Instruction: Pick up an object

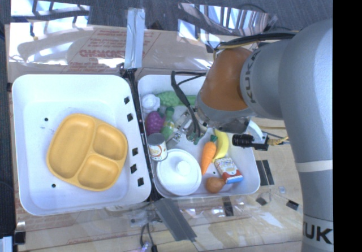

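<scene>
Much of the right shallow white bin is hidden from us: the grey arm with its orange band hangs over the bin's upper half and covers whatever lies beneath it. The tool reaches down among the clutter near the bin's middle, but we see it as little more than a tangle of dark and metallic parts, so we cannot tell how it is set or whether it touches anything.

Of the things we can make out in that bin, a green leafy plastic toy peeks out at the top, partly covered by a black cable. A purple round toy lies just beside the bin's left wall, with a small white object above it. Lower down sit a small tin can, a white round lidded bowl, an orange plastic carrot, a yellow banana, a small red-and-white carton and a brown round item.

In the left shallow white bin rests a yellow three-compartment plastic tray.
</scene>
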Controlling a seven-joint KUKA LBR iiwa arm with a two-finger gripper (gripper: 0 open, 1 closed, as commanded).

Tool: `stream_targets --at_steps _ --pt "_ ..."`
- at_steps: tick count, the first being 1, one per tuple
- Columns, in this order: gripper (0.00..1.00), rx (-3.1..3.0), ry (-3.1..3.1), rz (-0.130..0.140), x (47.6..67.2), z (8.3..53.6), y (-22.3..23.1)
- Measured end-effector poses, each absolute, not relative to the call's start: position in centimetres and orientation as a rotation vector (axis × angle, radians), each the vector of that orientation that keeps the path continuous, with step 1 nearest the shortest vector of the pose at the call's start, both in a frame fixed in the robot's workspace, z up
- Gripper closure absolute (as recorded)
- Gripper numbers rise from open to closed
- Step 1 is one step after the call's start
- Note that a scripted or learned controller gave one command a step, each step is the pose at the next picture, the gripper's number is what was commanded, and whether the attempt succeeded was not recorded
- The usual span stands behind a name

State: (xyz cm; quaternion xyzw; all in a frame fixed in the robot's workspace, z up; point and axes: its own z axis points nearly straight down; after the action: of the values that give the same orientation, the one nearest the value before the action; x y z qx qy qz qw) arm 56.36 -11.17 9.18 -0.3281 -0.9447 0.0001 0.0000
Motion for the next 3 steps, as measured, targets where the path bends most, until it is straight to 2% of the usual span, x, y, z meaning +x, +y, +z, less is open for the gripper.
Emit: stream_targets --at_steps 1,2,3 --pt "1.00 -1.021 -2.971 0.001 56.5 10.2 -11.1" --pt "1.00 -0.900 -3.019 -0.001 57.3 21.0 -10.9" --pt "1.00 -0.738 -3.054 0.002 54.3 17.3 -16.0"
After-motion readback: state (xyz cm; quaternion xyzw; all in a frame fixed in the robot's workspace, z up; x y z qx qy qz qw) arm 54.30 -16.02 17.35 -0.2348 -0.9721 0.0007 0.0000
